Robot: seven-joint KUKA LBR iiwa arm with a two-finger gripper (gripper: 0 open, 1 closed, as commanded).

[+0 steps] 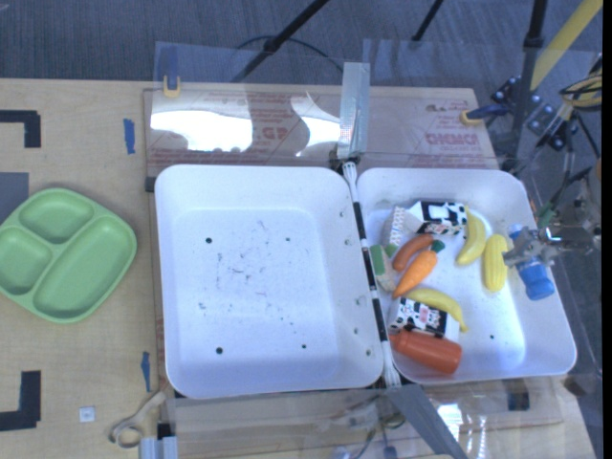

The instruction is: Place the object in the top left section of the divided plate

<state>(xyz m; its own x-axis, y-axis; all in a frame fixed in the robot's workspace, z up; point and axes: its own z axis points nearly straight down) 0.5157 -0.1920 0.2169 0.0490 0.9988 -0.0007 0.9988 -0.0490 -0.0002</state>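
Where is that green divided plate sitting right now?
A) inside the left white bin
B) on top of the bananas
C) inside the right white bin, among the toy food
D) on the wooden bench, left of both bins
D: the green divided plate lies flat on the wooden bench, apart from the left white bin, nowhere near the toy carrot.

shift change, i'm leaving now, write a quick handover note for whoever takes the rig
Gripper: over the right bin's right side, near a blue item; whether it grips anything can't be told.
Things: the toys lie in the right bin, among them carrots, bananas and a red piece. The green plate sits on the bench left of the left bin.
Done: nothing on the plate yet.
Left: pick one object, carry it over and set it in the plate's top left section.
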